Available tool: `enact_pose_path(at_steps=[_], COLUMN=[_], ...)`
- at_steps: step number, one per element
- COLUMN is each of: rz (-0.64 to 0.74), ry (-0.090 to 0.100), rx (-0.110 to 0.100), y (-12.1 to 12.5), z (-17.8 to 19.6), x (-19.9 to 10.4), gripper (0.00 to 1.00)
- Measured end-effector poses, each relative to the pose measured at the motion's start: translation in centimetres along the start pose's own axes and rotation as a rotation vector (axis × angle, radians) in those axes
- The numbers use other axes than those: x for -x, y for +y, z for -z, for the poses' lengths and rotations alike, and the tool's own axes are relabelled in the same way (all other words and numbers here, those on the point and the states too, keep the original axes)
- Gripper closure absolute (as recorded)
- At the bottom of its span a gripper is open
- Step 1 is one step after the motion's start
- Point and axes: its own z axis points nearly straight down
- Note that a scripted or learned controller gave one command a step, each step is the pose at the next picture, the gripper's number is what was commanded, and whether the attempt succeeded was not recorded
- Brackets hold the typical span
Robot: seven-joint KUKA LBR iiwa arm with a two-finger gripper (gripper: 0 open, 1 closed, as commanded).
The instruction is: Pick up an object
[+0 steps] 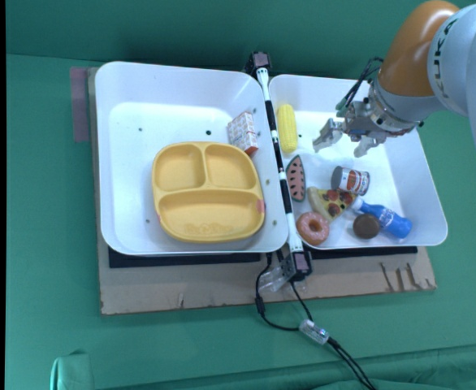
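My jaws (345, 136) hung spread and empty above the right bin (430, 187), just up from the small can (351, 180), which I took as the likeliest thing to lift. The can lay tipped on its side, near the middle of that bin; it looked light, stiff and smooth, so it would probably roll or slip unless gripped across its round body, midway along. Below and left of the can lay the pizza slice (329, 201), almost touching it; further down-left sat the donut (313, 228). Down-right of the can lay the blue bottle (382, 218) and a dark round piece (365, 226). Left of the can were the watermelon slice (296, 178) and, higher, the corn cob (287, 128), both close to the bin's left wall. Open floor lay above and right of the can, offering the freest approach; the pizza side left little room for a finger
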Motion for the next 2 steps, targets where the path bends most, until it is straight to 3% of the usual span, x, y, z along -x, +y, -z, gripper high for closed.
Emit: enact_pose_path(at_steps=[1, 2], rz=[-0.006, -0.006], ry=[-0.004, -0.003], rx=[0.014, 0.013], y=[0.30, 0.29], z=[1.53, 1.53], x=[0.27, 0.27], gripper=[1.00, 0.00])
